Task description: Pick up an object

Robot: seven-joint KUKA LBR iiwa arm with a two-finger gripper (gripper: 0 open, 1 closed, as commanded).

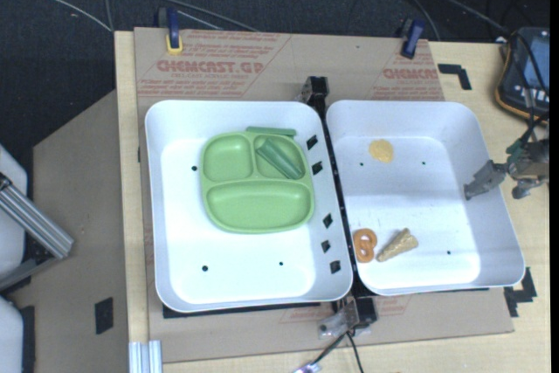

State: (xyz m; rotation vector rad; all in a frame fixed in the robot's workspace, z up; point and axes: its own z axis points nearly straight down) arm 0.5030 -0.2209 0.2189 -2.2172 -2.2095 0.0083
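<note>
On the left, a shallow white left bin on a bench topped with printed brown board. Holds a pale green divided plate with rounded corners, one wide compartment on the near side and two smaller ones on the far side. Lies flat in the far half of that bin, nearer its right wall than its left. In the far-right compartment, a darker green stick-shaped piece, laid at a slant; beside it, a thin green strip along the plate's far rim, possibly part of the same piece, though too small to tell.

Beyond the bins, two blue clamps on the far edge of the board, one to the left and one to the right.

To the right, touching side by side with the first, the right bin. Contains three small things, well apart from the plate. Toward the far side, a small round yellow piece, flat on the floor. Near the near-left corner, an orange pretzel-shaped ring, and just beside it on the right a tan cone, lying on its side with the tip pointing right and away.

At the far right, the gripper, grey, over the right wall of the right bin, well apart from all three small pieces. Holds nothing visible; whether open or closed, cannot tell from this angle.
</note>
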